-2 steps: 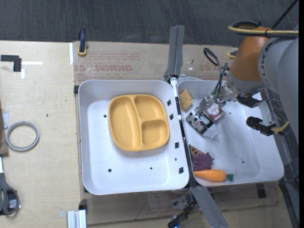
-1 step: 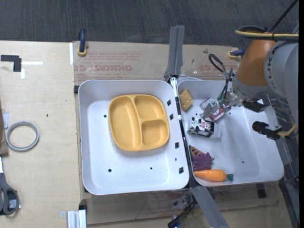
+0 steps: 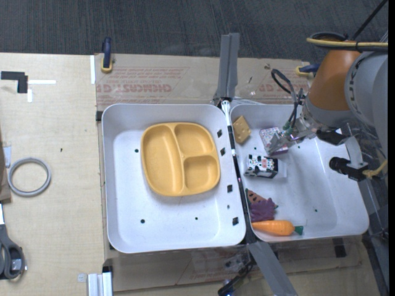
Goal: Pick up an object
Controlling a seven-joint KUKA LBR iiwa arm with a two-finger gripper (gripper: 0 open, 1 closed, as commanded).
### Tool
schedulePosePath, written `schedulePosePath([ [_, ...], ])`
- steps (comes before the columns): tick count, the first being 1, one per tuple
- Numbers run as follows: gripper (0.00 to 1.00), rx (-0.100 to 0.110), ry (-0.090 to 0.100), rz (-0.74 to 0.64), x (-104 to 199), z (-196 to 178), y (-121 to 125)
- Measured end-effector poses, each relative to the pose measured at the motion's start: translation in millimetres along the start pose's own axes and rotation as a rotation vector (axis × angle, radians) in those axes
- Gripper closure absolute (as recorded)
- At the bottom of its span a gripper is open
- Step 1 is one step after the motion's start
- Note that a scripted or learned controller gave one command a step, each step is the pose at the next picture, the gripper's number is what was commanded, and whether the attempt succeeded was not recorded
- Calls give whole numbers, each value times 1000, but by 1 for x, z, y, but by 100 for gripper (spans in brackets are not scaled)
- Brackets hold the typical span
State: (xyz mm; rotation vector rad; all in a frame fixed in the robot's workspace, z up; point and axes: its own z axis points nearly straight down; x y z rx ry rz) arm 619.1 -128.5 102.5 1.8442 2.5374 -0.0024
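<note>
Here the gripper (image 3: 285, 139), state unclear, hangs over the right bin (image 3: 321, 217) on the wooden bench (image 3: 55, 227).

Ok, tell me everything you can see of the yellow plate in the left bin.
The yellow plate is a rounded-square divided dish, smooth and matte like plastic, with three compartments: one long section on its left and two smaller ones on its right. It lies flat and right side up on the floor of the left bin, slightly toward the bin's far side. Its compartments hold nothing. Nothing else touches it, and the tool is over the other bin.
</note>
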Motion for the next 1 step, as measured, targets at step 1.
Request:
schedulePosePath([
  [1,100,3,2,207,57,-89,54],
])
